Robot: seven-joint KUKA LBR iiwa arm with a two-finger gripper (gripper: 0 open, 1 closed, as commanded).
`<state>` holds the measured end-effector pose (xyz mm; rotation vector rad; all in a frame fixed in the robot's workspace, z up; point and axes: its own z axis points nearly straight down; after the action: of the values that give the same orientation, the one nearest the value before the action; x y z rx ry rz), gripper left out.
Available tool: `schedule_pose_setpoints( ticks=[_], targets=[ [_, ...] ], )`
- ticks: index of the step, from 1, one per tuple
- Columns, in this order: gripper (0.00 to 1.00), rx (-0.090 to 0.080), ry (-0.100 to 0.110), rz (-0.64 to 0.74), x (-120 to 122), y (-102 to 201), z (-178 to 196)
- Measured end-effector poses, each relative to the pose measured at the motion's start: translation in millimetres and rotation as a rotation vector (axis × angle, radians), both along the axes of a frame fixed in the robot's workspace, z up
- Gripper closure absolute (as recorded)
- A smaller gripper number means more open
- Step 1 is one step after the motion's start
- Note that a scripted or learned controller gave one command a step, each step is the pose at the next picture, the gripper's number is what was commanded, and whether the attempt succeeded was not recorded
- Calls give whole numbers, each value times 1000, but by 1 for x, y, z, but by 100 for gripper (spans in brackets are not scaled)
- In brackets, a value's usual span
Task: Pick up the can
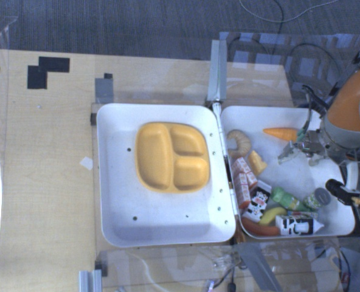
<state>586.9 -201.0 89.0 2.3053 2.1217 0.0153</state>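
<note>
The can is a small grey-green cylinder near the right bin's front right corner, beside a green bottle. My gripper hangs over the middle right of the right bin, just in front of a carrot. It is behind the can and apart from it. Its fingers are spread open with nothing between them. The orange band of the arm shows at the right edge.
The right bin also holds a bagel, a cheese wedge, red cartons, a banana, a sausage and a white milk carton. In the left bin lies a yellow divided tray.
</note>
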Motion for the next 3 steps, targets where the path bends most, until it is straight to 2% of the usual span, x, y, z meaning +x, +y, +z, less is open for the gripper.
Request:
schedule_pose_setpoints(
  ticks=[1, 2, 3],
  targets=[
    [0, 2, -2, -71, -25, 116, 1],
    [0, -2, 10, 41, 83, 96, 13],
    [0, 3, 4, -417, 2, 57, 0]
  ],
)
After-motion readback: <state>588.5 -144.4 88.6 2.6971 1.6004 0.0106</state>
